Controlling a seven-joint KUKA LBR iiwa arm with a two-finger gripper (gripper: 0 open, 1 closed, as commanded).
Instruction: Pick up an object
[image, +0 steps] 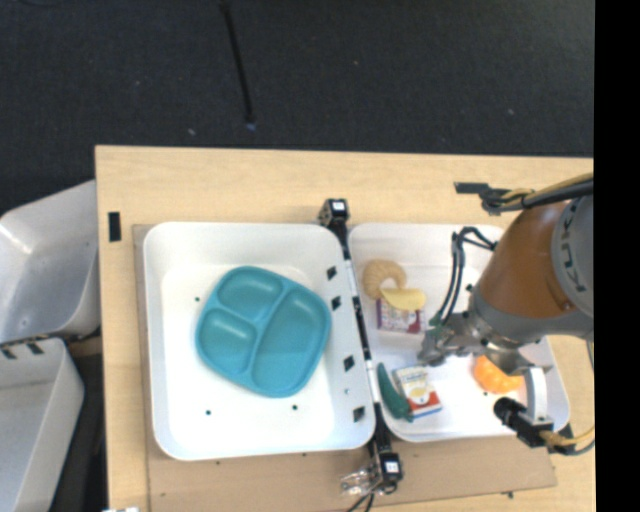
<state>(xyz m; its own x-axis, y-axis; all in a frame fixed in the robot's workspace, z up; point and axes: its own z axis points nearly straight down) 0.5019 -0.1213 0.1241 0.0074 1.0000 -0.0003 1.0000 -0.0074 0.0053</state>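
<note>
Gripper (436, 345) low inside the right bin (425, 240), near centre of that bin, hanging under the grey wrist with the orange band above; finger state impossible to tell, too dark and too blurred at the tip. Judged as the approach step of a pick: nothing seen lifted, nothing seen gripped. Candidates clustered close by: purple-and-white packet (398, 318) just at 10 o'clock from the tip, with a yellow banana-like piece (405, 298) lying across its top edge and a tan curled object (381, 274) further at 11 o'clock; small white-and-red carton (417, 388) at 7 o'clock, beside a dark green item (391, 395) against the dividing wall; orange object (492, 374) at 4 o'clock, partly under the arm. Next move, as a guess: settle on one target, most likely packet or carton, centre over it, descend and close, then lift straight to check the hold. Left bin (160, 300) at 9 o'clock, well apart, bearing a teal divided plate (263, 330). Hidden: much of the right bin's 3 o'clock side behind the arm body; orange object's full outline; print on packet and carton unreadable.
</note>
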